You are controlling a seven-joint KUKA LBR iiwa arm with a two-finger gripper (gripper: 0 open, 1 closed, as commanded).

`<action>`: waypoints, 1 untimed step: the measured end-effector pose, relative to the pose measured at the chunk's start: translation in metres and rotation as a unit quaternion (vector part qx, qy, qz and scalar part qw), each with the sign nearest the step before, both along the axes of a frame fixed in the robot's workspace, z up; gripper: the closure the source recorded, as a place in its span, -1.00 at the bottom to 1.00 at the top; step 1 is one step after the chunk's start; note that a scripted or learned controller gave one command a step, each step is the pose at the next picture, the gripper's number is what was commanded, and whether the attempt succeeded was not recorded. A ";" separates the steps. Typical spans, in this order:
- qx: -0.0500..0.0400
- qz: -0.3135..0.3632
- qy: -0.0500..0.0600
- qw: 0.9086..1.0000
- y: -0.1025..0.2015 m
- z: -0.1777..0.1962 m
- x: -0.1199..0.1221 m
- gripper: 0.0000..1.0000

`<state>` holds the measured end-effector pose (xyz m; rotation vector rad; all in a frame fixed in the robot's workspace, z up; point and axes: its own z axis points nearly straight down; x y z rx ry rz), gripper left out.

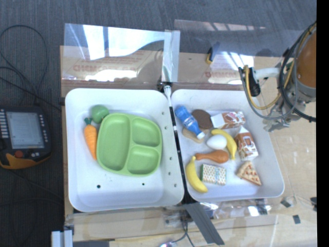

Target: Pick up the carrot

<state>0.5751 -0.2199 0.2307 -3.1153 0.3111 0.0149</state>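
A wooden surface [298,163] seen from above carries two shallow white bins side by side. Nearest the viewer, at 6 o'clock, are the front rims of the left bin [123,202] and the right bin [231,193].

In the left bin, a green tray [128,144] with three compartments lies near the middle. The carrot [91,140], orange with a small green top, lies just beside the tray's edge at 9 o'clock, pointing lengthwise toward the viewer. A round green vegetable [99,112] sits at the tray's 10 o'clock corner, just beyond the carrot's top.

The right bin holds a cluster of toy foods. A blue bottle [187,119] lies at 10 o'clock in the bin, a brown piece [203,119] beside it. A white egg [217,141] sits near the centre, with a banana [229,143] curving round it. A drumstick [215,156] lies below the egg. A second banana [194,175] lies at 7 o'clock, a cracker [213,174] beside it, and a pizza slice [249,173] at 5 o'clock. Two small boxes [245,145] lie toward 2 o'clock.

The arm [303,71], grey with an orange band and looped cables, sits at the scene's 2 o'clock edge, well apart from the carrot. Whether its fingers are released or clenched cannot be told.

A black pendant [23,135] rests on the floor at 9 o'clock.
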 end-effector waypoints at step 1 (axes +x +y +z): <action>-0.005 -0.003 -0.010 1.000 -0.004 0.133 -0.046 1.00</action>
